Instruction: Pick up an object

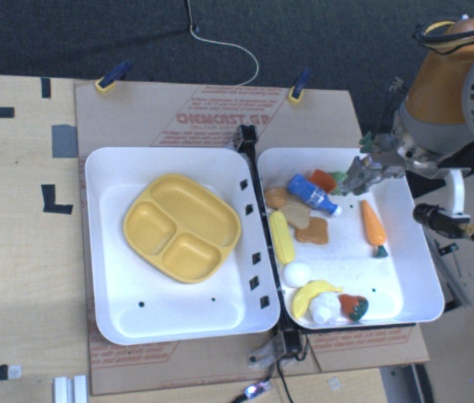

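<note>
Dark carpet can be seen past the far edge of the bench [18, 225], and a cardboard sheet [220, 116] is laid under both white bins. In the left bin [102, 300] only a yellow divided tray [182, 227] is kept. All the toy food is piled in the right bin [417, 305]: a blue bottle [312, 195], a corn cob [282, 236], a carrot [373, 227], a white egg [297, 274], a banana [312, 293], plus a few brownish bits by the bottle that can't really be named.

The end effector [361, 175] is hung over the far right part of the right bin, with nothing seen gripped in it. How wide it's set can't be told tbh, it's just a dark blob from this angle.

Closest candidate is probably the blue bottle, which is found just left of the end effector and a touch nearer. Its long axis is run from far-left to near-right, cap end pointed toward the carrot. The carrot is placed near-side of the end effector, laid roughly far-to-near. So a short shift left and a drop would likely be needed, with the grip squared across the bottle's slanted axis.
</note>
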{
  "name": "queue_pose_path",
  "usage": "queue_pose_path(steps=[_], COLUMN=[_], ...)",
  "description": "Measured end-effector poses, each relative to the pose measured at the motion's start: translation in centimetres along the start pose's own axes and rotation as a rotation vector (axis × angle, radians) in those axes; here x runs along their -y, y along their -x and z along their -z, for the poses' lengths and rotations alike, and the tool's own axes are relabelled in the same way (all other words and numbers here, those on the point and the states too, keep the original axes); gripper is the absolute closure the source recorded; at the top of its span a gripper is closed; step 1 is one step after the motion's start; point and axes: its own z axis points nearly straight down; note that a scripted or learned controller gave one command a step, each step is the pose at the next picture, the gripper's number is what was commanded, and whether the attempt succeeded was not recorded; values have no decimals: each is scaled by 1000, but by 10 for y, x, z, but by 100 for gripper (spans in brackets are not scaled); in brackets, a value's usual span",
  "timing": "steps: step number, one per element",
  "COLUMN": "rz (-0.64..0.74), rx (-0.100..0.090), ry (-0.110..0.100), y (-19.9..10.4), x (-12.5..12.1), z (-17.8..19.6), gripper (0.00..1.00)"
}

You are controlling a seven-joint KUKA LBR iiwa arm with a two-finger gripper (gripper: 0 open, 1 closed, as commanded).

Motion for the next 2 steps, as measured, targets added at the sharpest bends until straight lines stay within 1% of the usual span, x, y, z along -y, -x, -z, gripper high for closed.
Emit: queue_pose_path(steps=[1,2], rz=[0,0], rx=[0,0], ry=[-3,-2], y=[-47,-88], x=[32,46], z=[1,-3], gripper=[100,100])
